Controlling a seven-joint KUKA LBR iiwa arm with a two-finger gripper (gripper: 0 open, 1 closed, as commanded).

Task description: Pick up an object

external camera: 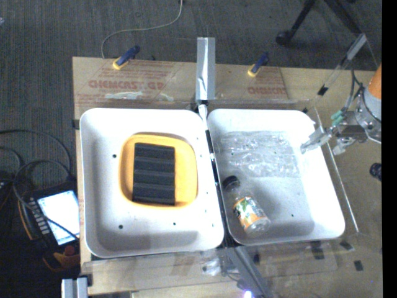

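Where the arm (376, 98) enters at the right edge of the camera view, most of it is cut off, leaving a sliver of orange band and the grey wrist; the gripper (322, 135) hangs over the right rim of the right bin (322, 228), but whether it is parted or closed around anything cannot be told at this size. Within that bin a crumpled sheet of clear plastic (263, 154) is hard to separate from the white floor, a small dark round object (231, 182) lies just below it, and an orange-and-green packet (249, 213) rests nearer the front. Beside it, the left bin (99, 228) carries a yellow tray with black ribbed pad (158, 171). Both bins sit on a cardboard-covered bench (93, 79) with two blue-and-yellow clamps (126, 57) at the back, over dark carpet; cables and a lit tablet (56, 213) lie at the left.
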